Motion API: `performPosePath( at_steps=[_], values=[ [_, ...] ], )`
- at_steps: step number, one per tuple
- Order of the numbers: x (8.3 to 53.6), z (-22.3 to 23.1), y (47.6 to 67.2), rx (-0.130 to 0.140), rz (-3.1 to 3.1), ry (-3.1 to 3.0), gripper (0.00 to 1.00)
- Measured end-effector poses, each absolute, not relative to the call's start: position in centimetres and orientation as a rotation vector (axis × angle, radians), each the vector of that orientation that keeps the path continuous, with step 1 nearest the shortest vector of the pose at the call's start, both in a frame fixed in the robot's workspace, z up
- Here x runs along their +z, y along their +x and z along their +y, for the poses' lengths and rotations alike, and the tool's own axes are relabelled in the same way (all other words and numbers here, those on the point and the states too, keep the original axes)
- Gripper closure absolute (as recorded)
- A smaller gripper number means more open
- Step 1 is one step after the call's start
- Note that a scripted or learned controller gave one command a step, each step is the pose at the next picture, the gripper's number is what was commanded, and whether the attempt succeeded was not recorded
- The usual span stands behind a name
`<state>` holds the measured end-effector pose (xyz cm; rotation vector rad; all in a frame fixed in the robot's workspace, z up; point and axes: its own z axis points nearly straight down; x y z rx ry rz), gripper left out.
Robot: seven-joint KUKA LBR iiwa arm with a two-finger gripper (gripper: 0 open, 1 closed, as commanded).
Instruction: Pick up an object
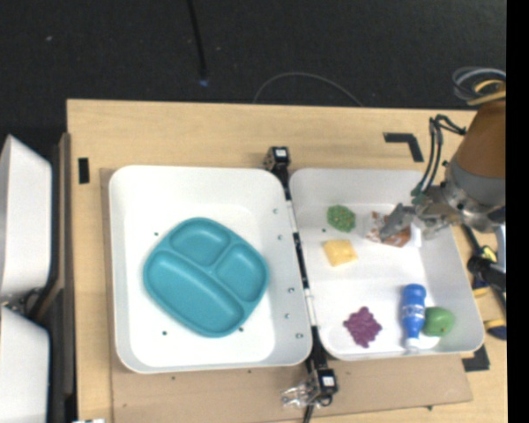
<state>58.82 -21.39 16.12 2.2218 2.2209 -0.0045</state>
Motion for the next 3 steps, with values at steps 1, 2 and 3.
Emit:
performPosePath(
  at_steps=[1,2,3],
  values=[
    [11.6,-20.8,58.5,-0.005,2.219,2.224,0.00],
    [10.1,-20.9,58.5,-0.004,2.216,2.225,0.00],
    [11.3,-21.0,58.6,0.001,2.212,2.223,1.00]
  ],
)
